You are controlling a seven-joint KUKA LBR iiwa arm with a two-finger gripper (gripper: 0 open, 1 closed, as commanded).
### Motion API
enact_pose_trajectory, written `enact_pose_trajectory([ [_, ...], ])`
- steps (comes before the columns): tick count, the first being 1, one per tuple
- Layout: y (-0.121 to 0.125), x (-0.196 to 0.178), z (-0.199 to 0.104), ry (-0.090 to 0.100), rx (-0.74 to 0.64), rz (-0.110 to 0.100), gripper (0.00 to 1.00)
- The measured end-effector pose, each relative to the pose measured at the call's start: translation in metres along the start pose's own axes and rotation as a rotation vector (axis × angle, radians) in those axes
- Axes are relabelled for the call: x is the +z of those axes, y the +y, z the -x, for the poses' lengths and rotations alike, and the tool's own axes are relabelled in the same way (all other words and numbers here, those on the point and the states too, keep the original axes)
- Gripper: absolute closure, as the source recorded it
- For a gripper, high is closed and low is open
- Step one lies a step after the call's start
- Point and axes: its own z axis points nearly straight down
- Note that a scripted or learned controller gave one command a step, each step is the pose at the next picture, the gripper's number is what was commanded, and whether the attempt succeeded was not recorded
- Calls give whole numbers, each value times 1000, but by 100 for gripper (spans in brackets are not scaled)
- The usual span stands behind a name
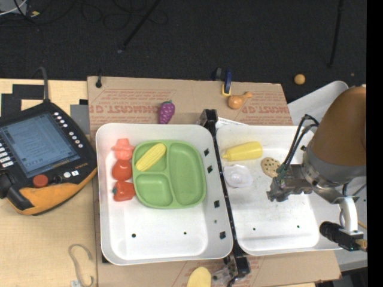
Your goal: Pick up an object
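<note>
My gripper [279,191] hangs low over the right bin [269,235], near its middle right. A cookie [270,166] lies just above and left of it, apart from the fingertips. A yellow bottle-shaped toy [242,151] rests at the bin's upper middle, with a clear plastic cup [238,176] below it. Nothing shows between the fingers. The left bin [157,238] holds a green divided plate [194,178] with a yellow corn cob [149,156] in its upper left compartment.
Red and pink toy fruits [122,171] line the left bin's left side. Behind the bins lie purple grapes [166,112] and an orange pear [237,100]. A tablet controller [39,151] sits at the left. A yellow toy [199,277] lies at the front.
</note>
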Motion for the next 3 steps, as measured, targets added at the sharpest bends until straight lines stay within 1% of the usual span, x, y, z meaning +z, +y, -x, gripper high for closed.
enact_pose_trajectory([
  [1, -6, -17, 0, -3, 1, 6, 100],
  [2, 3, -14, -11, -2, 2, 5, 100],
  [3, 0, -15, -15, -2, 2, 4, 100],
])
